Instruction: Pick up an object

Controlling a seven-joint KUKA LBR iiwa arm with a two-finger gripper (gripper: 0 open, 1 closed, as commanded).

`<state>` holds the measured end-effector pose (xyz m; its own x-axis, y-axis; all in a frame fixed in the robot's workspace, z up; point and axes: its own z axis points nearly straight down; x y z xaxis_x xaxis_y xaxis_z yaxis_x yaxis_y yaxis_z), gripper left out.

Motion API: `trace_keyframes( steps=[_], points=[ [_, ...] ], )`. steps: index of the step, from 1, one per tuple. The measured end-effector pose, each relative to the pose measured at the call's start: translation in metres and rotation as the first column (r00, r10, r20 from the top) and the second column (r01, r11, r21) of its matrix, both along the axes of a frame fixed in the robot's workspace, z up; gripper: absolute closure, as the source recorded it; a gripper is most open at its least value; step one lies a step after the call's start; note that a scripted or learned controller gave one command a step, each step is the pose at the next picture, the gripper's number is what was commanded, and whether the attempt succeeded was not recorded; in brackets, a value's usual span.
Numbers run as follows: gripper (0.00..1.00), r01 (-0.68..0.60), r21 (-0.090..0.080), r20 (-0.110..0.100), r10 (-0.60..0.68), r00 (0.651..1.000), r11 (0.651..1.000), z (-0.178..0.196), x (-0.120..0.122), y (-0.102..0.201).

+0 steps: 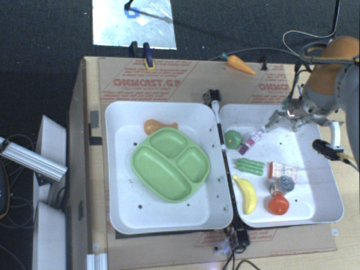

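In the right bin lie a green apple, a purple and pink packet, a green bean pod, a yellow banana, a red and white box, a grey can and a red tomato. My gripper hangs over the back of this bin, right of the packet. It is open, its fingers spread with nothing between them.
The left bin holds a green divided plate and an orange toy behind it. A carrot lies on the bench behind the bins. A black clip sits where the bins meet.
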<state>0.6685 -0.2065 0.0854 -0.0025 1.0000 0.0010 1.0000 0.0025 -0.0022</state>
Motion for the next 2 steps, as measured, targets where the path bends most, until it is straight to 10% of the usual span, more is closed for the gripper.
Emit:
trace_keyframes(
  steps=[2],
  points=[
    [0.0, -0.002, -0.001, 0.005, 0.002, 1.0, 1.0, 0.0, 0.001, 0.12]
  ],
)
